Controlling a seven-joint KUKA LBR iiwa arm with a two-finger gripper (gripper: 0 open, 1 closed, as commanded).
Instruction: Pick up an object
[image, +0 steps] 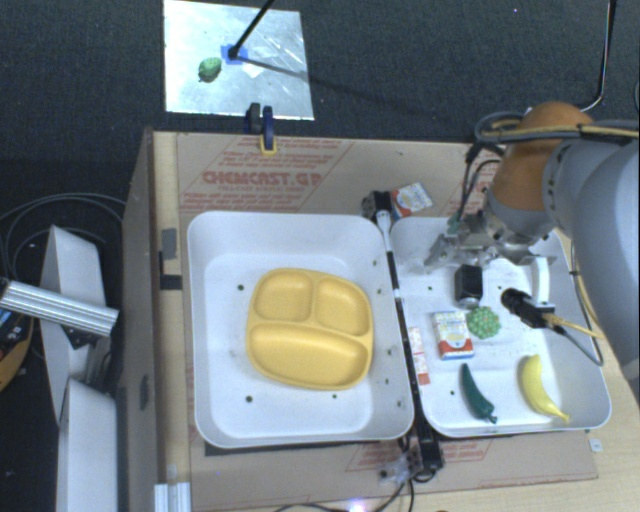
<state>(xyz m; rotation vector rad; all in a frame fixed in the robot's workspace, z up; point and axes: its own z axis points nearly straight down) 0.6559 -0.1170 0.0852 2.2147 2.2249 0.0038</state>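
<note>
My gripper (460, 250) hangs low over the far left part of the right bin (585, 400). Just in front of it lies a small black cylinder (467, 284), close to or touching the gripper; I cannot tell whether it is held. Nearer the bin's middle sit a small red, white and green box (452, 334) and a green knobbly ball (484, 322), side by side. Along the front lie a dark green pepper (477, 392) and a yellow banana (540, 386).
The left bin (215, 300) holds a yellow divided plate (308, 328). A small packet (411, 199) lies on the cardboard behind the bins. My arm (580, 180) crosses the right bin's far right corner.
</note>
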